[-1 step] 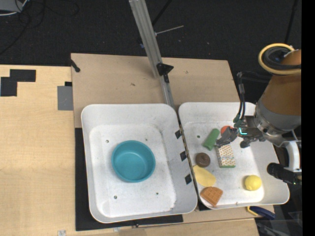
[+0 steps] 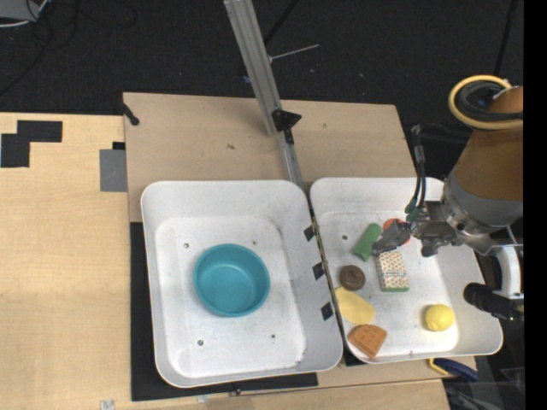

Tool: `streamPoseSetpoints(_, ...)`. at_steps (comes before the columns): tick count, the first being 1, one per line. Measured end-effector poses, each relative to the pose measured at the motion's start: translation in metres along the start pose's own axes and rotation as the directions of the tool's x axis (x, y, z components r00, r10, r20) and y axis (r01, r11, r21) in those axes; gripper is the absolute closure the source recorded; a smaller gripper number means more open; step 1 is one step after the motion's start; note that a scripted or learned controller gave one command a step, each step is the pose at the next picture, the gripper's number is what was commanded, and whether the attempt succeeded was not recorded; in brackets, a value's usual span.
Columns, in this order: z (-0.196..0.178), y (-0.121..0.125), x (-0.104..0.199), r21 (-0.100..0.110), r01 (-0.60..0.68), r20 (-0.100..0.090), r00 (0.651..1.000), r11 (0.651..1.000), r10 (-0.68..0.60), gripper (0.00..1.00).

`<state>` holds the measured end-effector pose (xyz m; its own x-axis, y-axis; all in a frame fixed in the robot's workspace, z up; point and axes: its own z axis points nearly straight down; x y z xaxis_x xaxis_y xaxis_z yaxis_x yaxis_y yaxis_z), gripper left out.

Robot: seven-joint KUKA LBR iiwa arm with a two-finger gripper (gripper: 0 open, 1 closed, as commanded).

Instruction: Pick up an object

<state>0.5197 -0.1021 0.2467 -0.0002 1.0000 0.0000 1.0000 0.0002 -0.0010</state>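
The right bin [image 2: 427,193] holds several small objects. A green block [image 2: 369,240] lies tilted near its middle, with a small red piece [image 2: 394,225] just right of it. Below them lies a patterned white box [image 2: 393,272]. A brown round piece [image 2: 351,277], a pale yellow piece [image 2: 354,305], an orange waffle-like piece [image 2: 368,340] and a yellow lemon-like ball [image 2: 439,317] sit toward the front. My gripper [image 2: 400,239] hangs low over the bin, right beside the green block and above the patterned box. Its tip is dark and partly merges with the objects under it.
The left bin [image 2: 171,203] holds a teal bowl [image 2: 232,279]. A metal rail [image 2: 261,67] slants up from between the bins at the back. The grey arm with its orange band [image 2: 487,161] overhangs the right bin's right side.
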Motion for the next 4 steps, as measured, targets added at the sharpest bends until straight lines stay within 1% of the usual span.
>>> streamPoseSetpoints(1,0.044,-0.006,0.003,0.003,0.0,0.0,1.0,1.0,0.0,0.0)
streamPoseSetpoints(2,0.095,0.002,0.008,0.004,0.001,0.0,1.0,1.0,-0.001,0.0)
streamPoseSetpoints(3,0.148,0.0,0.008,0.004,0.0,0.0,1.0,1.0,0.0,0.0)
streamPoseSetpoints(4,0.136,0.002,0.007,0.0,-0.001,0.0,1.0,1.0,0.001,1.0)
